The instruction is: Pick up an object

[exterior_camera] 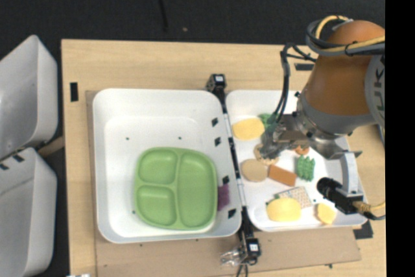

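Camera view puts the gripper [269,139] low in the right bin [249,220], over a tan round piece [253,170] beside an orange block [281,175]. Can't tell open or closed. Probably light, hard, slick plastic, so best pinched across the middle.

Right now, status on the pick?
Tool low in right bin, among the clutter. No object seen held. Tan round piece and orange block just below it. Green tray sits in left bin.

Even, bright overhead light; white bins [104,139] nearly glare; soft shadows; slightly blurred, grainy throughout.
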You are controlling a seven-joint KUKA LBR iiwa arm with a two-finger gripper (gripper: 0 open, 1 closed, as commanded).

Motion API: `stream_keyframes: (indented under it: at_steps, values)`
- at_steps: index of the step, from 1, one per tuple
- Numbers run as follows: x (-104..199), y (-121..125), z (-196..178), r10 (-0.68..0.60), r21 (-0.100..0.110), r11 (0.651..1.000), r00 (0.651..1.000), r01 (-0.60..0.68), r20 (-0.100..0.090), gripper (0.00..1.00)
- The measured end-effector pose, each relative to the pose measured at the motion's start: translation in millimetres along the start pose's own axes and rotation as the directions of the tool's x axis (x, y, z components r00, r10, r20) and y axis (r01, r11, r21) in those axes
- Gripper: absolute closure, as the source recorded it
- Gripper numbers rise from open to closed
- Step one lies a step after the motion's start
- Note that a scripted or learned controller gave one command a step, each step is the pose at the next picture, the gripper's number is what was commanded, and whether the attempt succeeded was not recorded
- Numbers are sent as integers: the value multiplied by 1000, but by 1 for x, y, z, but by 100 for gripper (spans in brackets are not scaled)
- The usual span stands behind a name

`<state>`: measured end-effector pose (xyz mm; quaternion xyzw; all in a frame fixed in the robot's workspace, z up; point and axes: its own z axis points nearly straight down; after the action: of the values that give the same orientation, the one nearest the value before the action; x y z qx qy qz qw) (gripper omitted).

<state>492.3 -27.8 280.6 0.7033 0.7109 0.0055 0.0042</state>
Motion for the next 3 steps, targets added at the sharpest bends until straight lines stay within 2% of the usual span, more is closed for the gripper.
stream_keyframes:
  at_steps: [1, 2, 3]
  values:
    - [53, 0, -60, 2, 5, 1000, 1000, -2, 0, 100]
    - [14, 0, -30, 14, 14, 1000, 1000, -14, 4, 100]
    - [41, -1, -63, 6, 10, 1000, 1000, -6, 2, 100]
